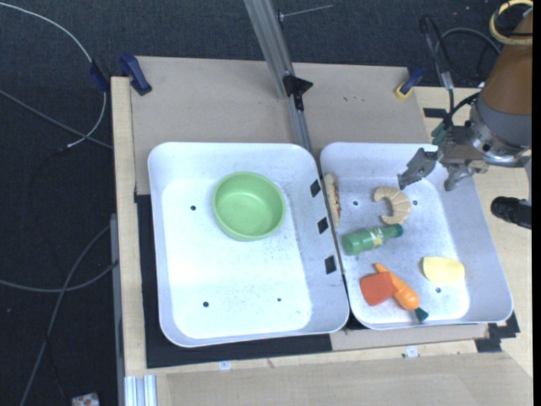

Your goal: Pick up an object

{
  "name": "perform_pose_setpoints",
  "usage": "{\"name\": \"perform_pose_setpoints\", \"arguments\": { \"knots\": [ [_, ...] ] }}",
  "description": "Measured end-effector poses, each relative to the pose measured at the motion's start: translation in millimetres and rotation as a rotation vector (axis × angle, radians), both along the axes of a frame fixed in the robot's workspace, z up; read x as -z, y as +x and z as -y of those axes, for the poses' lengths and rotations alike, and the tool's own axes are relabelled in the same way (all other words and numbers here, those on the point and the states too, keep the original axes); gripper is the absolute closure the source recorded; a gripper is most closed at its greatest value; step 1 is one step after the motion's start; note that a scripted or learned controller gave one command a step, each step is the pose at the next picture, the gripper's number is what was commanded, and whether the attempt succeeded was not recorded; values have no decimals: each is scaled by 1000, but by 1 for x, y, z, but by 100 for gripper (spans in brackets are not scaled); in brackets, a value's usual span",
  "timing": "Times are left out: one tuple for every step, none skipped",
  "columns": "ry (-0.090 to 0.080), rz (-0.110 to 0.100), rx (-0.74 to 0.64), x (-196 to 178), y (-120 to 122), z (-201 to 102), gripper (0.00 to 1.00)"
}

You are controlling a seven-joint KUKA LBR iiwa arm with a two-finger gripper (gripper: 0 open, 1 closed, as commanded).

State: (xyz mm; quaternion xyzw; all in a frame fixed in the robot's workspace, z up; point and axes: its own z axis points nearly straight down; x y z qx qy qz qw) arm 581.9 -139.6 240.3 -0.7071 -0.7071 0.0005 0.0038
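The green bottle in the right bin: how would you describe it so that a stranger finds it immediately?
Look at the right bin, not the left bin with the green bowl. Near its middle, the green bottle lies on its side, just below the tan croissant. It alone there is green; below lie an orange carrot toy and a yellow piece.

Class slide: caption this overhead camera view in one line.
Open gripper hovers above croissant in right bin; green bowl in left bin.

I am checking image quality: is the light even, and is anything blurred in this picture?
Camera view: soft, even light, faint shadows; the green bowl and croissant are sharp enough; the gripper looks slightly soft; small items stay coarse at this resolution.
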Motion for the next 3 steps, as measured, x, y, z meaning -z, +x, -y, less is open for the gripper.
{"name": "perform_pose_setpoints", "arguments": {
  "knots": [
    [1,-10,1,57,-11,-4,0],
    [2,-11,2,120,-12,3,0],
    [-4,21,0,136,-6,2,0]
  ]
}}
